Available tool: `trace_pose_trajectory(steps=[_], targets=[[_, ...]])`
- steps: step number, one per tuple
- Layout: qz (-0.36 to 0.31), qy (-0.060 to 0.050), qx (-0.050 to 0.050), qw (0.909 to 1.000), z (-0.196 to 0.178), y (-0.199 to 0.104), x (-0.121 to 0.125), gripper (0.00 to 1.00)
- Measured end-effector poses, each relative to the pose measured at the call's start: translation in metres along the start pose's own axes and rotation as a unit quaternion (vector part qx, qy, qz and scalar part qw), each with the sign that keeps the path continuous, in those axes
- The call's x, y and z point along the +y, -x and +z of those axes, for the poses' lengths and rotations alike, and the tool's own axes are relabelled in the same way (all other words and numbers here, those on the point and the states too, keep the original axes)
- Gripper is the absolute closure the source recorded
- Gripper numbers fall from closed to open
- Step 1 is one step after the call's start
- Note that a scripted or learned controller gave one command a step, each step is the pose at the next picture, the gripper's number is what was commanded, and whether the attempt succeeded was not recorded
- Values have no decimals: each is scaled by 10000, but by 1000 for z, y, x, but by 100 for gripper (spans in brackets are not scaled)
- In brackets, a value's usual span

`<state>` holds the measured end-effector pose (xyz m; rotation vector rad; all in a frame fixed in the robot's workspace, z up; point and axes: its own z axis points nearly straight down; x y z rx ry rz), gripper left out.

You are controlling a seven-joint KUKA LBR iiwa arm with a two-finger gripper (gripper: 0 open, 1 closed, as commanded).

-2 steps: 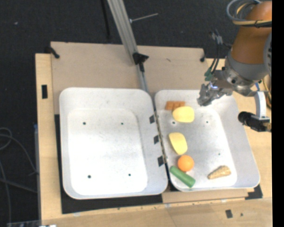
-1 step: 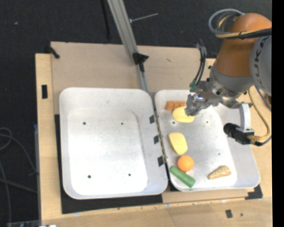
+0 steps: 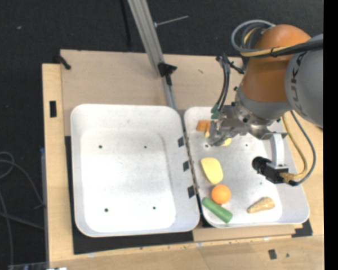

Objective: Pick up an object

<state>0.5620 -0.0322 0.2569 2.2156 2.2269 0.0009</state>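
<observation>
Left white bin point(image 3: 129, 167) bare on the desk point(image 3: 112, 77). Right bin point(image 3: 242, 162): small orange piece point(image 3: 203, 126) just beside the pincer point(image 3: 217, 138), grip state impossible to tell, partly masked by the wrist. Nearer: yellow piece point(image 3: 212, 170), orange ball point(image 3: 221, 194), green stick point(image 3: 217, 210), tan wedge point(image 3: 261, 205); probably light, smooth; best pinched across narrow sides.

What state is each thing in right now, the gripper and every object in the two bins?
Gripper: low in the right white bin, near its back left corner.
Small orange block: lying beside the gripper, at the bin's back edge.
Yellow oval piece: lying flat, untouched.
Orange ball: resting against the green cylinder.
Green cylinder: lying on its side at the front edge.
Tan wedge: lying flat, apart from the others.
Left white bin: level on the bench.
</observation>
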Motion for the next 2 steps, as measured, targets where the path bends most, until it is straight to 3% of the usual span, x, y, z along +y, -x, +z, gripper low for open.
trace_pose_trajectory(steps=[1,2], targets=[[-11,0,8,10000,-2,-46,-9,100],[-6,-9,3,10000,16,-90,-33,100]])
